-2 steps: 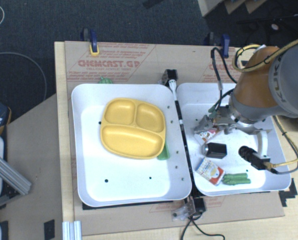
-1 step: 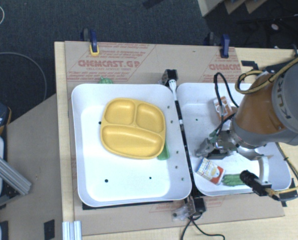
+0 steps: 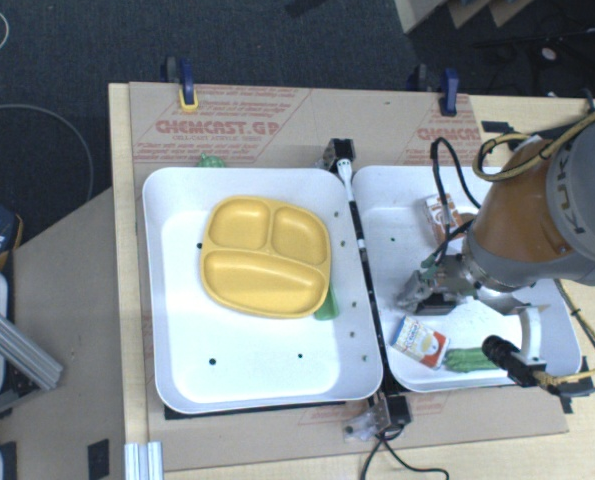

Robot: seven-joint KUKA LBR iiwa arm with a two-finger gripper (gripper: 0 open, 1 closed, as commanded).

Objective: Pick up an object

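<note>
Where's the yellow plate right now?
The yellow plate lies in the camera view's left bin, toward its far side, with a green item tucked at its near right edge.

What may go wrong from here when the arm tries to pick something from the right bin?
1. The small packet lies beside the claw, toward the front of the right bin, not under it; a grasp here may catch nothing.
2. The packet looks flat and lies close to the green item, so the claw might slide off it or push both toward the bin's front wall.
</note>
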